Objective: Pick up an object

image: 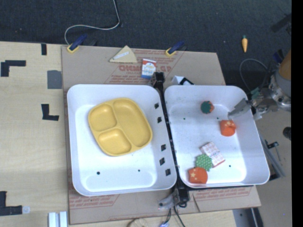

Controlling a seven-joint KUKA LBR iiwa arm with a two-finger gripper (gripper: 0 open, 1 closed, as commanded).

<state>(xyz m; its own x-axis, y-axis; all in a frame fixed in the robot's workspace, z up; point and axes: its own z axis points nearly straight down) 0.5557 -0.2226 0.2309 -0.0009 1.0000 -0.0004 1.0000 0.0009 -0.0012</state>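
Observation:
The right bin (236,171) holds several small objects. A dark green ball (207,107) lies near its back. An orange-red tomato-like piece (227,127) sits toward the right wall. A white and pink packet (212,153), a green textured piece (204,161) and a red-orange piece (198,175) cluster at the front. My gripper (242,107) hangs over the bin's right rim, just above and right of the tomato-like piece, with nothing seen in it. The grey arm (279,96) reaches in from the right.
In the left bin (80,174) lies a yellow divided plate (119,126). A small red and white box (148,68) and a tan wedge (124,55) rest on the cardboard behind the bins. Black clips (160,82) join the bins along the middle.

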